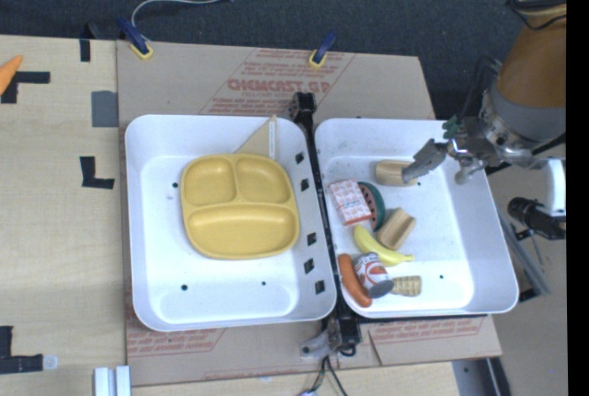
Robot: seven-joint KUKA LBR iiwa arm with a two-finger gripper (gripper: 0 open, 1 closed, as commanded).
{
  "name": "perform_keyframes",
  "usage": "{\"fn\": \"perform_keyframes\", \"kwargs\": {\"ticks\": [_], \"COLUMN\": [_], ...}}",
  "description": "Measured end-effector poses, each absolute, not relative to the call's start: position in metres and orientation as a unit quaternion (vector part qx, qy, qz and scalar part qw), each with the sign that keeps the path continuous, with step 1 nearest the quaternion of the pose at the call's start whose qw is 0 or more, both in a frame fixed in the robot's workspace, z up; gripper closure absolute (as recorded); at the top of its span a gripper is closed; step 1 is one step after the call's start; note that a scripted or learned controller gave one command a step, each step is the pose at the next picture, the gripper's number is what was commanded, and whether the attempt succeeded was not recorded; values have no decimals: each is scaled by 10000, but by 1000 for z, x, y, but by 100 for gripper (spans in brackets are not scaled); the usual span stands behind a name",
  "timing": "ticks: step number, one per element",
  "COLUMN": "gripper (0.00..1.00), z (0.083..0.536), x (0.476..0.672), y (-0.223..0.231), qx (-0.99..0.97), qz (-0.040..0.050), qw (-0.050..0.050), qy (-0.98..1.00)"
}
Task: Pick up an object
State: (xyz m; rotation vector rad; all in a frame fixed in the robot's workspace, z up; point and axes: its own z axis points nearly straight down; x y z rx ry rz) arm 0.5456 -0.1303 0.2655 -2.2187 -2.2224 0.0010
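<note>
Currently grey two-finger gripper (425,162) over right white bin (479,288), jaws parted, holding nothing, just beside tan cylindrical block (390,172).

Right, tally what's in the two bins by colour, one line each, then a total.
Yellow: 2, divided plate, banana
Tan: 3, blocks
Red/orange: 3, sausage, printed packet, can
Green: 1, rim behind packet
Total: 9
</note>
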Motion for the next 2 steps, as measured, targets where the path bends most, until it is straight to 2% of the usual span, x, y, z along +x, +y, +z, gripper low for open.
{"fn": "perform_keyframes", "kwargs": {"ticks": [1, 2], "gripper": [0, 0], "z": [130, 86], "x": [523, 561], "y": [-148, -122], "qx": [-7071, -7067], "qz": [18, -8], "qw": [31, -6], "qy": [-7071, -7075]}}
